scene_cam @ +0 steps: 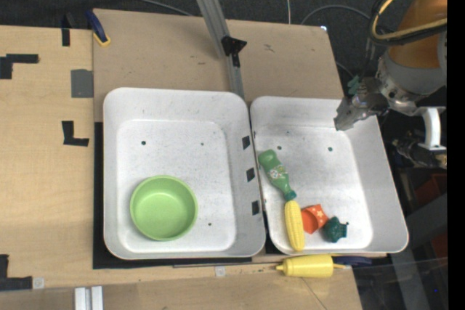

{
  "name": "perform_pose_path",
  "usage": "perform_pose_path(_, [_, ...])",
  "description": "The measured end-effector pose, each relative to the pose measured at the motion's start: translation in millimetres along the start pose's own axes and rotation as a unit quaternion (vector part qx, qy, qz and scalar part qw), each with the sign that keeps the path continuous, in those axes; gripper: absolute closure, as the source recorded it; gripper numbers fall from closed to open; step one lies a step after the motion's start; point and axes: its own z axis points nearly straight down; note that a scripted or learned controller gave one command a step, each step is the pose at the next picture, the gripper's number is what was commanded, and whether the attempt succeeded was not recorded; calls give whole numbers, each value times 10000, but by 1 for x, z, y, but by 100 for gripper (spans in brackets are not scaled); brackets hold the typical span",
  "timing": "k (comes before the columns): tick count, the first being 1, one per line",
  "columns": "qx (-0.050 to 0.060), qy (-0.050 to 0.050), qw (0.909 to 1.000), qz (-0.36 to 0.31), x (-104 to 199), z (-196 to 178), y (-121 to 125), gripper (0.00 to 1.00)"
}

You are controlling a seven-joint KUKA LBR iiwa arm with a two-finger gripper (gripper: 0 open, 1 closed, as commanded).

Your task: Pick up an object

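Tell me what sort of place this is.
Probably a robot grasping lab bench: two white bins side by side on a taped board, toy items such as a green bowl and corn, and an arm's tool over one bin.

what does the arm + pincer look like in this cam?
The arm is a rounded grey body with an orange band near the top right and a yellowish cable looping around it. A lighter grey wrist section sits below. The pincer is a small dark grey metal piece with teal bits near its base.
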Motion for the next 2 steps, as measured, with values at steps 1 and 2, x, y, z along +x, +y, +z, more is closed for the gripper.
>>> perform_pose_path(1, [3, 4, 10000, -6, 52, 7, 17, 100])
perform_pose_path(2, [1, 5, 10000, -6, 101, 1, 17, 100])
